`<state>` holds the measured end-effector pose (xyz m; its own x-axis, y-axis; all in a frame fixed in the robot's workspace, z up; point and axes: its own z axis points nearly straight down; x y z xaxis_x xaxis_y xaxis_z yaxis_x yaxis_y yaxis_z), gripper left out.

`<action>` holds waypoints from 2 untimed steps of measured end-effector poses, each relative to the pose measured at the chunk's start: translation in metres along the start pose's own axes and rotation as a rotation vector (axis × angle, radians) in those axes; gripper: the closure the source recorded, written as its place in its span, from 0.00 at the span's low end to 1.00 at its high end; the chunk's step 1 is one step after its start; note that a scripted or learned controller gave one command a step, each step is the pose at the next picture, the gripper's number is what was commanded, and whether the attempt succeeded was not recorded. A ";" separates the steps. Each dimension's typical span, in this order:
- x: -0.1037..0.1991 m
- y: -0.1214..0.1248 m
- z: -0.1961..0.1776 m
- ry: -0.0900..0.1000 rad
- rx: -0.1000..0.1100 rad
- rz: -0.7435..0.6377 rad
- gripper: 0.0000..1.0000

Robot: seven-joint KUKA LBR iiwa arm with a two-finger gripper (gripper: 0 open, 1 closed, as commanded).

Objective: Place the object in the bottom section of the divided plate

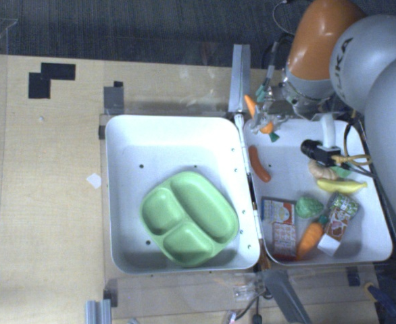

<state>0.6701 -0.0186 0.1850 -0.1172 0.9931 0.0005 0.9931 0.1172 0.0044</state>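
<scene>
- Left bin [124,181] — open white floor around the green divided plate [190,217], whose sections lie bare
- Right bin [380,245] — crowded low: sausage [259,164], banana [341,185], carrot [310,236], packets [279,223]
- Metal divider post [239,79] rises between bins

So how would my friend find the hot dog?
Look in the right-hand white bin, the one full of toy food. Go to its left wall, about halfway down. The hot dog lies there alone, a small reddish-brown stick, darker and thinner than the orange carrot lower down.
</scene>
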 end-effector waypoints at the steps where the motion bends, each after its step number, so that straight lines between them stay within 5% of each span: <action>1: -0.011 -0.014 -0.084 -0.001 -0.002 0.078 1.00; 2: 0.051 -0.090 -0.014 0.000 0.004 0.172 1.00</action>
<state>0.5745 0.0210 0.1985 0.0544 0.9985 0.0007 0.9985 -0.0544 0.0005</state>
